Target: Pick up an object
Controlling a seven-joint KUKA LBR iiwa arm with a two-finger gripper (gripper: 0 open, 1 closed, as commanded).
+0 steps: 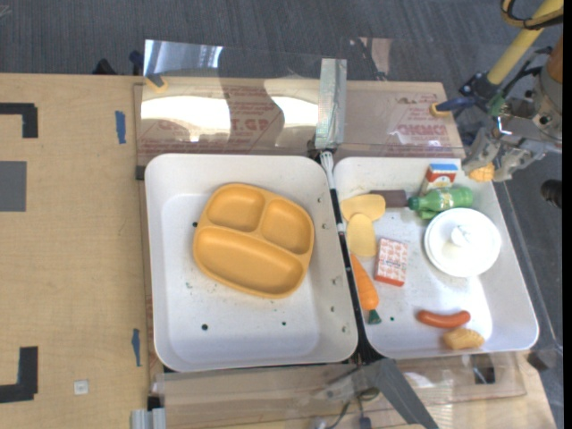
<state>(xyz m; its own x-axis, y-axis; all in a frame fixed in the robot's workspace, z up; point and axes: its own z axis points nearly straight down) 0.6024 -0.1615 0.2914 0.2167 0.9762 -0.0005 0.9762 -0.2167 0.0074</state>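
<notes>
The left bin (170,239) held a yellow divided plate (254,239). The right bin (514,266) held a carrot (364,287), lying lengthwise with its green top toward the camera, a sausage (442,317), a white lid (462,240) and a green bottle (440,201). The gripper (500,159) hung over the bin's far right corner; its opening could not be judged.

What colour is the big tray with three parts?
Yellow-orange: the divided tray, seen in the camera view.

Glossy plastic divided plate (254,239); smooth white bins (170,239).
</notes>
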